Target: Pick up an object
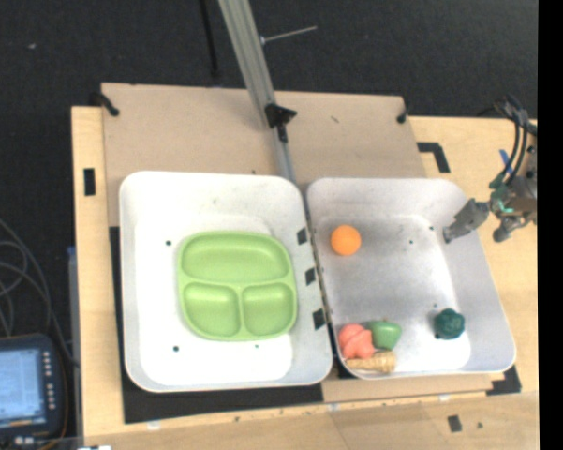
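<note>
The green tray [236, 285] lies in the left bin [150, 214]. Taking the right bin [403, 200] as landmark: the orange ball [347, 240] sits in its upper left, apart from everything, and looks the easiest pick. It is probably light, smooth and firm, with no long axis, so pinch across its middle. The pink toy [355, 340], green piece [387, 333] and tan piece [382, 363] crowd the near wall. The dark green lump [449, 323] lies lower right. The gripper [470, 219] hovers at the right rim, apparently empty; whether it is spread I cannot tell.
</note>
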You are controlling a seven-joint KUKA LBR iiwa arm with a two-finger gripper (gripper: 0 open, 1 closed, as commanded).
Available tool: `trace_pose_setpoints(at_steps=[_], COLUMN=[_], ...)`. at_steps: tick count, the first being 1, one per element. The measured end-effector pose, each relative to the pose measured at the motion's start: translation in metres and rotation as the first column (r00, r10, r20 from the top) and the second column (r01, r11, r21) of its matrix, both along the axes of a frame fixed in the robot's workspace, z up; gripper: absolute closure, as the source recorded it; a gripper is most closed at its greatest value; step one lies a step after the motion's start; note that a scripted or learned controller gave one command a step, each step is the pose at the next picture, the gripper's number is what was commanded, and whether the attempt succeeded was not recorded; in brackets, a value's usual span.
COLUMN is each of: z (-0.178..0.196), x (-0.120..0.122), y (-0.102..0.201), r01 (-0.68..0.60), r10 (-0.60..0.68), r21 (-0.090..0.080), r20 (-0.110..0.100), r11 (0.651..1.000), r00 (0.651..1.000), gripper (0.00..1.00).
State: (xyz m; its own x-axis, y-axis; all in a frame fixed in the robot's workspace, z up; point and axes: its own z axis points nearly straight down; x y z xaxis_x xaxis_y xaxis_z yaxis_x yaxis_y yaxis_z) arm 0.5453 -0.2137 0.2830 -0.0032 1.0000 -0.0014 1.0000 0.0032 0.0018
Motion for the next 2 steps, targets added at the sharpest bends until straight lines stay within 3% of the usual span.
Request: trace_pose_setpoints(at_steps=[1,2], z=[0.000,-0.059], x=[0.000,-0.002], y=[0.000,0.007], r01=[0.000,0.002], r10=[0.000,-0.002], r21=[0.000,0.001], r20=[0.000,-0.005], r11=[1.000,1.000], r00=[1.000,1.000], gripper=[0.00,0.00])
